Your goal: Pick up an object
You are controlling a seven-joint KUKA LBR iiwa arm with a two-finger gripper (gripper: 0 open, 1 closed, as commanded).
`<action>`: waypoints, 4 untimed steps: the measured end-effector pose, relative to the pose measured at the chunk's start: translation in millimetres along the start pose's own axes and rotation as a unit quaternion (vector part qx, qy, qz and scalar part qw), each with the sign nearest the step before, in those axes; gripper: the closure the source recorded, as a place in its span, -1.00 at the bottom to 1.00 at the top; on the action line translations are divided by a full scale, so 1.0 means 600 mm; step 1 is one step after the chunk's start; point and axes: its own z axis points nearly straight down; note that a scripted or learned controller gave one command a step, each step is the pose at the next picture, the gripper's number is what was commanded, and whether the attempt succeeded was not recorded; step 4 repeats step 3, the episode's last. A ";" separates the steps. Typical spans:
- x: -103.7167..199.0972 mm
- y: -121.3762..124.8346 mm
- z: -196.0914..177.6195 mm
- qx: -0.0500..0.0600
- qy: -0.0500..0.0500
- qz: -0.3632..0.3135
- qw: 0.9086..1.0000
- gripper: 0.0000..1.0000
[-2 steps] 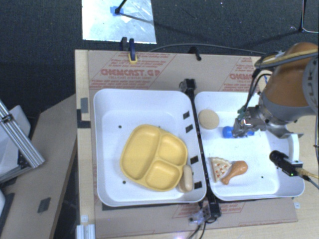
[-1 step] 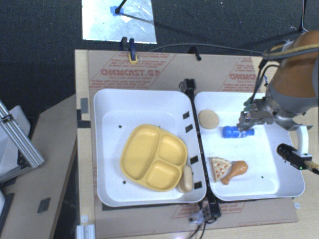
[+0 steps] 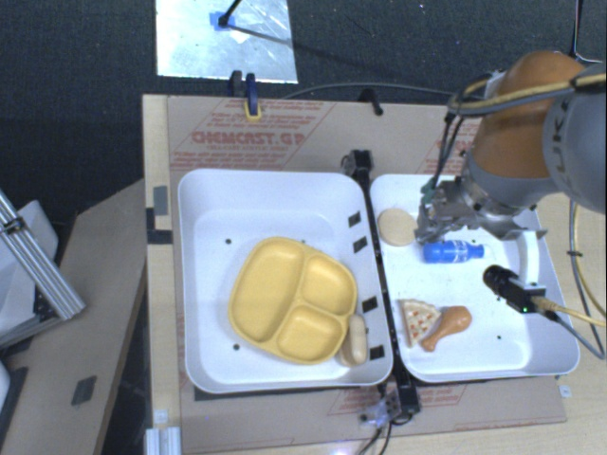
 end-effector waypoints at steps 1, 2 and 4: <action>0.082 0.017 0.017 0.000 0.000 0.000 1.000 1.00; 0.163 0.052 0.027 0.000 0.000 0.000 1.000 1.00; 0.234 0.085 0.010 -0.001 0.001 0.000 1.000 1.00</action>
